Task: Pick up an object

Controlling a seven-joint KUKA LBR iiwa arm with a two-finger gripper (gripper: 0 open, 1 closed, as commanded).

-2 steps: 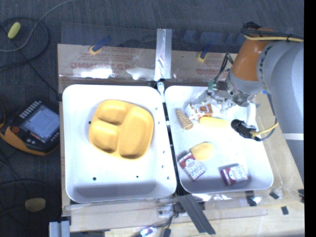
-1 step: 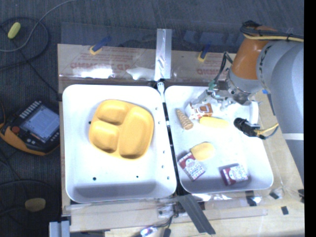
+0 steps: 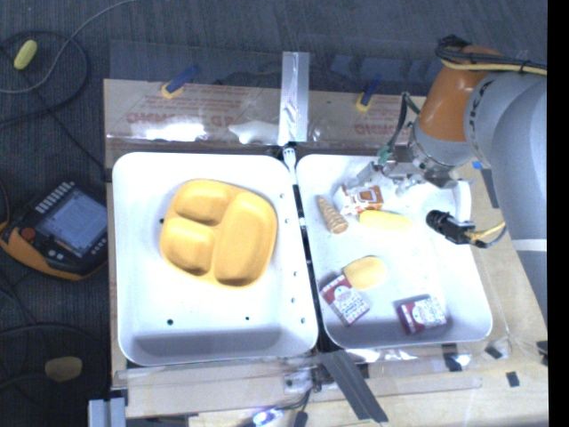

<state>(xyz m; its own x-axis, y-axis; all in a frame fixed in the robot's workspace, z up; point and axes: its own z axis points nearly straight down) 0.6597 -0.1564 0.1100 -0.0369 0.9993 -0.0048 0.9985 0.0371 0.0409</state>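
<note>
The right bin (image 3: 462,265) holds several small items. A waffle cone (image 3: 332,213) lies at its left, a red and white packet (image 3: 364,199) beside it, and a pale yellow banana-shaped piece (image 3: 385,220) just below the packet. A yellow rounded lump (image 3: 364,271) lies mid-bin, with two dark red packets (image 3: 345,299) (image 3: 420,314) near the front. My gripper (image 3: 388,173) hangs low over the bin's back part, right above the red and white packet's far edge. Nothing is seen lifted off the bin floor.
The left bin (image 3: 142,310) holds a large yellow three-compartment tray (image 3: 218,231). The arm's orange band (image 3: 452,105) and grey body (image 3: 520,167) cover the right bin's back right corner. A black connector (image 3: 444,223) with a cable hangs by the right wall. A teach pendant (image 3: 62,229) lies on the floor at left.
</note>
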